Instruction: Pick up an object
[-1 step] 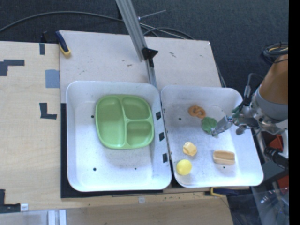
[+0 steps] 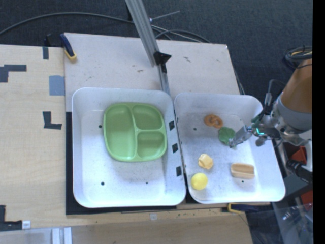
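Green round object (image 2: 226, 134), no clear long axis, seemingly touches the tool (image 2: 234, 142); grip unclear.

The two bins (image 2: 81, 151) are white, faintly speckled grey; the divided plate (image 2: 135, 131) in the left one is pale green; in the right bin lie a dark green piece (image 2: 225, 134), an orange-brown ring (image 2: 213, 120), a yellow ball (image 2: 199, 181), a pale yellow lump (image 2: 205, 161) and a tan bun (image 2: 242, 171); the arm (image 2: 297, 98) is grey, banded orange.
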